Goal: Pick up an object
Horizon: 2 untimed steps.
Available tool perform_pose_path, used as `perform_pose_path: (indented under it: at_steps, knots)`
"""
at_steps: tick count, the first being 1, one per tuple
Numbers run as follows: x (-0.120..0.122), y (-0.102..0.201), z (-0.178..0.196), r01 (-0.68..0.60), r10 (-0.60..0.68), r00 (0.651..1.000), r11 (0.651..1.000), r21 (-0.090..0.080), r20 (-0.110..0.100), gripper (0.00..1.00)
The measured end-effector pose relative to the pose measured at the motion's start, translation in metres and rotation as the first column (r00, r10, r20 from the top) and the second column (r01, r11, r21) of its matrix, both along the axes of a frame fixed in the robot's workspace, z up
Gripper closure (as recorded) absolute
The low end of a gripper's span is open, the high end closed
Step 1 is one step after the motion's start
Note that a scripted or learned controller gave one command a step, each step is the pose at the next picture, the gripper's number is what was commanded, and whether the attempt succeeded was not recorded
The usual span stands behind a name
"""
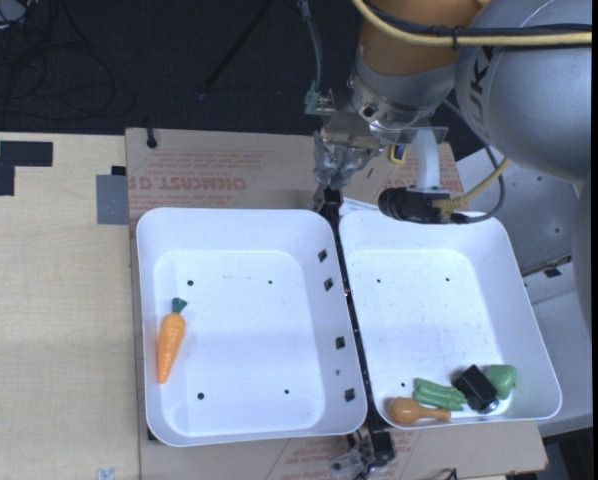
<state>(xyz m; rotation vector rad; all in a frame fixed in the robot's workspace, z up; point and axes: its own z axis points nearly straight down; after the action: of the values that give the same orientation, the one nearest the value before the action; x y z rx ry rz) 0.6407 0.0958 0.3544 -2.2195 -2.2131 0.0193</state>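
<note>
Where the two white bins meet at their far rims, the gripper [331, 183] hangs above the divider, and I cannot tell its state from here. The left bin [229, 230] holds a carrot [170, 340] lying near its left wall. The right bin [499, 258] has a cluster in its near right corner: a green pod [438, 395], a black block [476, 388], a green piece [501, 376] and an orange-brown pear shape [415, 411], all close together. Both bins rest on a cardboard sheet [229, 173] printed with red lettering, laid on a pale wooden table [49, 298]. Behind the table the room is dark, with loose cables [49, 58] on the floor.
</note>
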Motion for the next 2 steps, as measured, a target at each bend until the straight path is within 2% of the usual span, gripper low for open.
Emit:
perform_pose_path:
  at_steps: [1, 2]
  knots:
    - [-0.007, 0.067, 0.194, -0.01, 0.01, 1.0, 1.0, 0.008, 0.028, 1.0]
    - [0.003, 0.014, 0.063, 0.002, -0.002, 1.0, 1.0, -0.001, -0.001, 1.0]
